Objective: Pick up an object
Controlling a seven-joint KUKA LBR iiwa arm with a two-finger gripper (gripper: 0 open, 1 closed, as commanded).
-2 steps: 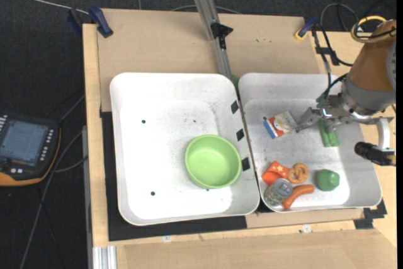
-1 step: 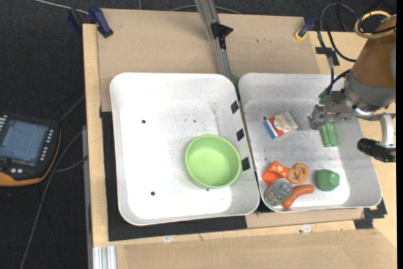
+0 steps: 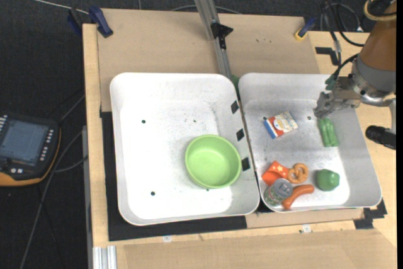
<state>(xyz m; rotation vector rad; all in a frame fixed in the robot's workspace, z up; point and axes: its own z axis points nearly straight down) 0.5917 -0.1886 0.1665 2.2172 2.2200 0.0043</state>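
the jaws (image 3: 329,104) hang low over the far part of the right bin (image 3: 359,198), at the end of the arm (image 3: 378,57) that comes in from the right; from this slant it cannot be told whether they are open or closed, and nothing shows between them. just below them in the view, perhaps touching, lies a green cylinder (image 3: 327,133), lengthwise toward the near rim. to their left sits a small carton (image 3: 280,124). further toward the near rim are a green ball (image 3: 327,179), a pretzel (image 3: 299,171), an orange piece (image 3: 276,170), a grey lump (image 3: 279,189) and a red sausage (image 3: 297,194), bunched close together. well to the left of the jaws, a green bowl (image 3: 213,161) stands upright in the left bin (image 3: 126,135). both bins rest on the bench (image 3: 157,41).
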